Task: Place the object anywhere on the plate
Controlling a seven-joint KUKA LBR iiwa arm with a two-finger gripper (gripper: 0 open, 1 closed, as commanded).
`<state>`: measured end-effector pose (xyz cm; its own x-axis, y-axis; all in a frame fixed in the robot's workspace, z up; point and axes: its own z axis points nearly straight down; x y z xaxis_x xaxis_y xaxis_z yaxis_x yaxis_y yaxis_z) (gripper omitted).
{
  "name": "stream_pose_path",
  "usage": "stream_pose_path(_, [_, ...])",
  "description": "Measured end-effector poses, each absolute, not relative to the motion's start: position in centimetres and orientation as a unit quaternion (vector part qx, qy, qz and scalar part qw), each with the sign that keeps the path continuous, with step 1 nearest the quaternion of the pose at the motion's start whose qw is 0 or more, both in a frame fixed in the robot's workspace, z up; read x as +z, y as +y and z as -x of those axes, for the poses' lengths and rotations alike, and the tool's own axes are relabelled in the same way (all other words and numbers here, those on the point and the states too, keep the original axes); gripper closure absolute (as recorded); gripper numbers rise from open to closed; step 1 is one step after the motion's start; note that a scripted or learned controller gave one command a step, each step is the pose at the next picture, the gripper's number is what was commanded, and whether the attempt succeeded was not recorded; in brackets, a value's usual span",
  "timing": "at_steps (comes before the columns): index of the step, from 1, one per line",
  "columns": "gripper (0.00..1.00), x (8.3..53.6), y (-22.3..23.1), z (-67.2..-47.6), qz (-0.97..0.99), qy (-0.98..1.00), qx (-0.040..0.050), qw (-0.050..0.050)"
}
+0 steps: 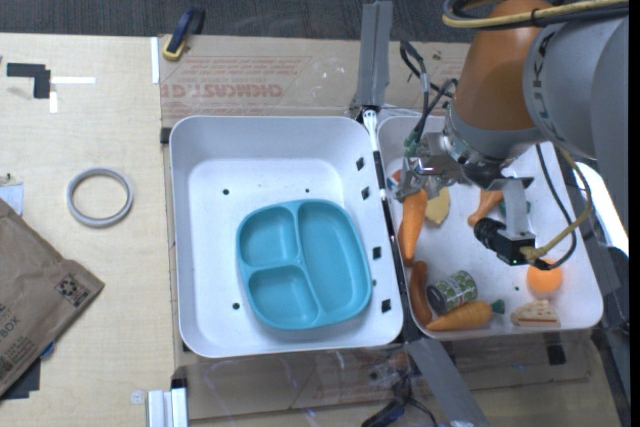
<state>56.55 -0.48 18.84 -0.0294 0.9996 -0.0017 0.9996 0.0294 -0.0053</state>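
A blue three-compartment plate [300,262] lies in the left white bin [200,215] with nothing on it. My gripper [420,171] hangs low over the left side of the right bin [585,300], just past the divider between the bins. Directly below it a long orange carrot [410,227] lies along the bin's left wall, its top end reaching up to the gripper. Whether the carrot is touched or held is hidden by the wrist. A pale yellow chunk [437,207] sits beside the carrot.
The right bin also holds a brown sausage [418,291], a small can [452,292], a second carrot [461,317], a sandwich wedge [537,313], an orange ball [544,281] and an orange piece [486,203]. A tape ring [100,196] lies on the bench at left.
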Motion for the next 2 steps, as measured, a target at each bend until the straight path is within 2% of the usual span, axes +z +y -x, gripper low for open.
stream_pose_path(1, [1.0, 18.84, 3.91, -50.72, 0.725, -0.689, 0.0034, 0.002])
stream_pose_path(2, [0.0, 18.84, 3.88, -50.73, 0.725, -0.689, 0.0033, 0.002])
